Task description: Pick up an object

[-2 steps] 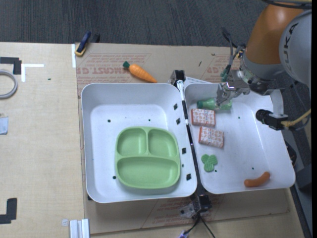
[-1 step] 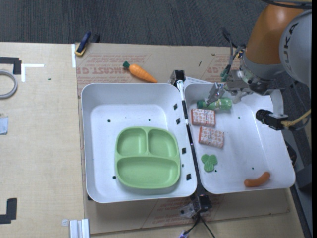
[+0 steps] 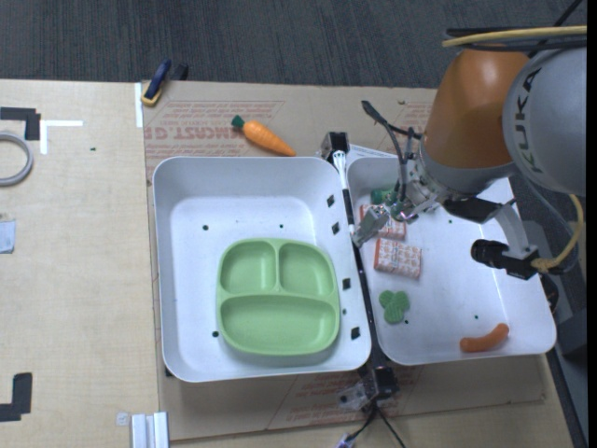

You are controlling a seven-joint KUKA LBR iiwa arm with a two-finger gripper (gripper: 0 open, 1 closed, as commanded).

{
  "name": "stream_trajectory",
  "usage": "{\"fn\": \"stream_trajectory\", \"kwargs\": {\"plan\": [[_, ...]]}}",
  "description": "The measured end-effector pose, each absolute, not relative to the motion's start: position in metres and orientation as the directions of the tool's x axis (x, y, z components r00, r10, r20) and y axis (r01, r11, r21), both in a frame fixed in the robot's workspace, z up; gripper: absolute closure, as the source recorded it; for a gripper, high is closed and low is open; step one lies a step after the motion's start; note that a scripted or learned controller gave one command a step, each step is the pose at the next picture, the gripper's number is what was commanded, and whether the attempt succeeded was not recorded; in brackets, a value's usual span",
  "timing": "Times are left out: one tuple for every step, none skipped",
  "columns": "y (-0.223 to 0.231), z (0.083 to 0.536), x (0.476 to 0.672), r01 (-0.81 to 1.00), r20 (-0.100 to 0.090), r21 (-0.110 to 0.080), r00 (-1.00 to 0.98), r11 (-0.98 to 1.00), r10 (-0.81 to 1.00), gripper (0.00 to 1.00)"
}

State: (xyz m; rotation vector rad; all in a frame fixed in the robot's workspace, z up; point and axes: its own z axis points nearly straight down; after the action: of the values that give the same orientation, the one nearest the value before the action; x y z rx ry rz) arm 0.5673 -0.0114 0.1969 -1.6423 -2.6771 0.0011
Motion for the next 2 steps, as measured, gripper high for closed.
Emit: {"fn": "stream_trajectory", "kwargs": {"plan": [[-0.028,0.192,0.528,0.792,0.0,0.0,-0.611,0.611,0.792,0.0],[0.011,0.192,0.532,0.475,-0.001,0.001,-0.88,0.88,0.475,0.0]]}}
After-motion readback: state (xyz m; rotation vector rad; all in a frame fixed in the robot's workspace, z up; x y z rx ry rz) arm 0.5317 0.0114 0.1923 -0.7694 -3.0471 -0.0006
